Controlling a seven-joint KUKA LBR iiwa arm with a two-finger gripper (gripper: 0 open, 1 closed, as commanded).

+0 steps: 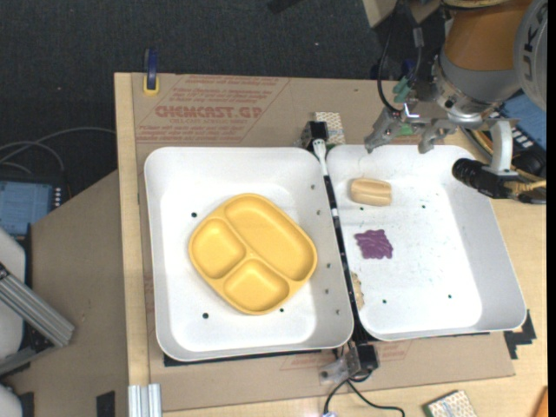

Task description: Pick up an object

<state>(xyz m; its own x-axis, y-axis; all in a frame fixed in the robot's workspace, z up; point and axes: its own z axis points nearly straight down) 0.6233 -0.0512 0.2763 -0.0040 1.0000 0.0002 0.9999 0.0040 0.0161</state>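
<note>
Camera view: the pincer point(404, 135) hangs spread and empty over the right bin's point(469, 302) far rim. A tan block point(370, 191) and a purple piece point(374, 244) lie near the divider. A descent from here could strike the rim or close on air. The yellow tray point(252, 252) sits in the left bin point(165, 233).

Arm point(499, 24) cut off by the top and right edges, upper links out of frame. Gripper point(401, 135) seen against the far rim of the right bin point(452, 268); finger gap too small to tell. Small patterned thing point(445, 404) clipped by the bottom edge. Blue item point(26, 207) clipped at the left edge. Metal rail point(30, 307) running off the lower left. Print on the board point(208, 107) blurred.
</note>
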